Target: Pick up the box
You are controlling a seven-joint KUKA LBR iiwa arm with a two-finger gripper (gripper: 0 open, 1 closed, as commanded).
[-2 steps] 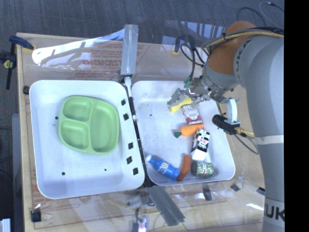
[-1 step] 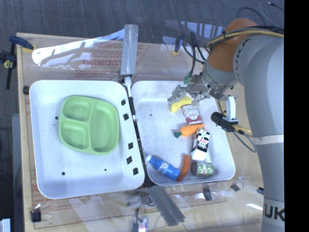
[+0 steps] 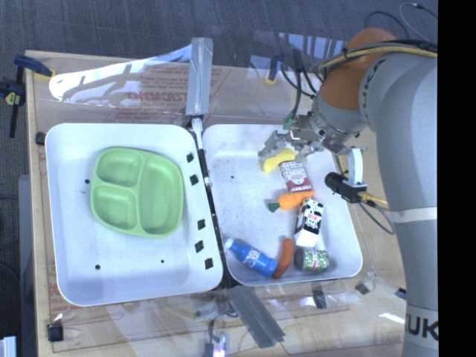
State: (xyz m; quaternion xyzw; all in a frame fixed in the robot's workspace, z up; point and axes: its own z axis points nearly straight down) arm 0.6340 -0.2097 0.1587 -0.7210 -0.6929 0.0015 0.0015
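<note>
Surface (image 3: pixel 119 88): pale bench top with red printed lettering under a clear sheet, on dark carpeted floor (image 3: pixel 111 13); a blue-and-yellow clamp (image 3: pixel 30 65) grips its far-left corner. Two white bins side by side: left bin (image 3: pixel 67 274), right bin (image 3: pixel 238 155).

Count, taking the right bin as landmark. In the neighbouring left bin: one green divided plate (image 3: pixel 137 192). Inside the right bin: one box (image 3: pixel 294 175), red and white, toward the far side of the bin; one yellow banana-like item (image 3: pixel 277 160) just beside it; one orange carrot (image 3: pixel 291 201) at the bin's middle; one black-and-white carton (image 3: pixel 309 222); one blue bottle (image 3: pixel 251 259), one brown sausage (image 3: pixel 284 256) and one green can (image 3: pixel 312 259) along the near wall.

End effector (image 3: pixel 301 141): over the far part of the right bin, just above the box and banana. Finger spacing — cannot tell; possibly touching the box, view too cluttered to confirm.
</note>
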